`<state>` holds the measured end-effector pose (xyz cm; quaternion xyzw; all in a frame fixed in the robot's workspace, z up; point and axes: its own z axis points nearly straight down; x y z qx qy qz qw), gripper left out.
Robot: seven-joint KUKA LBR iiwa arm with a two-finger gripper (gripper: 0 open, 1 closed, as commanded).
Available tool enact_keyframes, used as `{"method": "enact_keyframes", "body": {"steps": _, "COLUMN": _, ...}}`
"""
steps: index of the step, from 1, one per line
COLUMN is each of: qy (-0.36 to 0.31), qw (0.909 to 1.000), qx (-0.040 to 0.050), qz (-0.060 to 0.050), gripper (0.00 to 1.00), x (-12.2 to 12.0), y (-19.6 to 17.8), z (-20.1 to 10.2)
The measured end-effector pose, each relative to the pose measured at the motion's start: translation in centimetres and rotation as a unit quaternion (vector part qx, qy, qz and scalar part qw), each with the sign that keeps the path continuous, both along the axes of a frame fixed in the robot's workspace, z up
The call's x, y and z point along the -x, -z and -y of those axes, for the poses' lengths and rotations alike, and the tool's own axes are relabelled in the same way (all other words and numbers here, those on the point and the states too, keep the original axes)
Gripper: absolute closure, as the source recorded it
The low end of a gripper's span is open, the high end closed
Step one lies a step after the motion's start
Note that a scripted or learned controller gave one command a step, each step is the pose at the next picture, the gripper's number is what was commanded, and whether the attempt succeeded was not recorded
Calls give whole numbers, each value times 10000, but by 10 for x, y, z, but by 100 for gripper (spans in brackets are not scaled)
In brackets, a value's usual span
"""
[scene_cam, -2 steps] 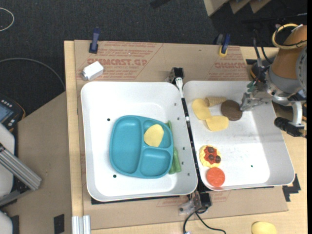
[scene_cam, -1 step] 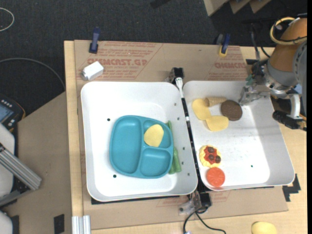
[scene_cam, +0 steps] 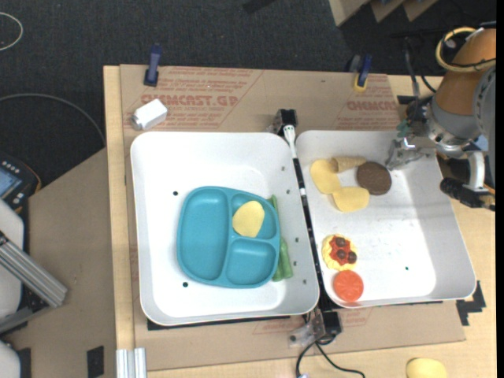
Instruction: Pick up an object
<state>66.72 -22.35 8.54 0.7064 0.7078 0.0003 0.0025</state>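
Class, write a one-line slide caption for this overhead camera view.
Gripper poised at the right bin's far edge near a brown disc; blue tray in the left bin.

A single fixed camera, mounted above the brown cardboard-covered worktop, looks down at a slant. The far edge of the worktop lies toward the top of the frame, with dark carpet beyond it, and the near edge toward the bottom. The left shallow white bin and the right shallow white bin both fall fully within the field, at moderate range. The grey arm with an orange band enters from the right edge.
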Motion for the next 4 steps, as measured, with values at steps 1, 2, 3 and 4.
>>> {"method": "enact_keyframes", "body": {"steps": 1, "qy": -5, "qw": 10000, "qx": 15, "qz": 25, "gripper": 100, "x": -1, "y": -12, "z": 0}}
{"method": "enact_keyframes", "body": {"steps": 2, "qy": 4, "qw": 10000, "qx": -10, "qz": -22, "gripper": 100, "x": 1, "y": 1, "z": 0}}
{"method": "enact_keyframes", "body": {"steps": 3, "qy": 2, "qw": 10000, "qx": -7, "qz": -21, "gripper": 100, "x": 0, "y": 0, "z": 0}}
{"method": "enact_keyframes", "body": {"steps": 4, "qy": -4, "qw": 10000, "qx": 7, "qz": 4, "gripper": 100, "x": -1, "y": -12, "z": 0}}
